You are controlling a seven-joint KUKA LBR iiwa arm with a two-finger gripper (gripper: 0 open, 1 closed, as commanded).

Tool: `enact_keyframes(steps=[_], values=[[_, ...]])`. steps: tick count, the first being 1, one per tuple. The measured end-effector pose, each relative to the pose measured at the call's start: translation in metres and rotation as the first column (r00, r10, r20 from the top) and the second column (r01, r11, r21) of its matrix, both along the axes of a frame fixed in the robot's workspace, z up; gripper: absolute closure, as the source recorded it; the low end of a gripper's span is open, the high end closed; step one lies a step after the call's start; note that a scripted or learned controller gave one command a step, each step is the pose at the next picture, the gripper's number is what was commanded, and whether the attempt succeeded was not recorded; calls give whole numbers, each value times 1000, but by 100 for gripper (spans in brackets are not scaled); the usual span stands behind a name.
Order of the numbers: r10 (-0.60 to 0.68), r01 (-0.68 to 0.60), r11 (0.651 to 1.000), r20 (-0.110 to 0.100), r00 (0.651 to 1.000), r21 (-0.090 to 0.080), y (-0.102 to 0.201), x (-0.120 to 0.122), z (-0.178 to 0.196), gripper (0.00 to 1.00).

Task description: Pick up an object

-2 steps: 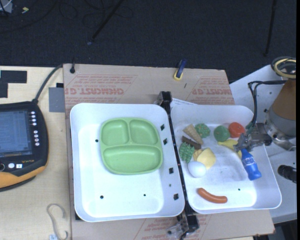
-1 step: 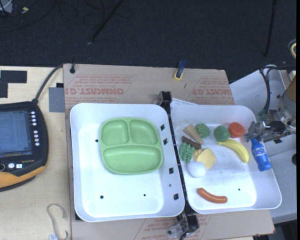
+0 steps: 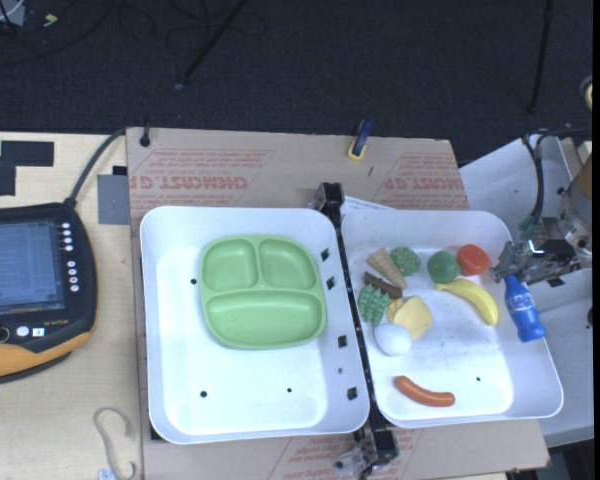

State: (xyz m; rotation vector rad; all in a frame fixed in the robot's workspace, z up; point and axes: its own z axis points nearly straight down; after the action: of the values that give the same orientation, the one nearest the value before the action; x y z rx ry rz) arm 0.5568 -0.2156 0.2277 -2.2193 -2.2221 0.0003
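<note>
Jaw state cannot be told from this view; the gripper (image 3: 532,258) is a dark cluster at the right rim of the right bin (image 3: 540,406), and nothing can be seen held in it.

No one target is named, so any toy in that bin will do. Nearest is the blue bottle (image 3: 525,310), lying just below the gripper against the right wall. The banana (image 3: 476,299) lies just beside it toward the bin's middle; the tomato (image 3: 472,259) sits near the gripper on the same side. Farther in is a tight cluster: a green ball (image 3: 442,266), a cone (image 3: 385,265), a yellow wedge (image 3: 414,316) and an egg (image 3: 392,340). The sausage (image 3: 424,392) lies alone near the front. The left bin (image 3: 170,408) holds a green plate (image 3: 263,292).

By my judgement no grasp has been made yet, and the risks are these:
- The bottle is hard by the wall; a descent there could strike the rim, or push the bottle away rather than close round it.
- The bottle and banana are smooth and rounded, so either could squirt out of an off-centre pinch.
- In the cluster the toys touch or nearly touch; a grasp there could land between two and lift neither.
- The sausage has room on all sides and looks the safer choice, though it is well apart from the gripper.
</note>
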Motion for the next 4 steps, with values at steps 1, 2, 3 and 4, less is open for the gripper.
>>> enact_keyframes(steps=[1, 2, 3, 4], values=[[4, -4, 1000, -2, 1000, 3, 59, 8, 2, 100], [3, -3, 1000, -4, 1000, 2, 107, -4, 1, 100], [4, -4, 1000, -3, 1000, 3, 162, -9, 9, 100], [3, -3, 1000, -5, 1000, 2, 216, -2, -5, 100]])
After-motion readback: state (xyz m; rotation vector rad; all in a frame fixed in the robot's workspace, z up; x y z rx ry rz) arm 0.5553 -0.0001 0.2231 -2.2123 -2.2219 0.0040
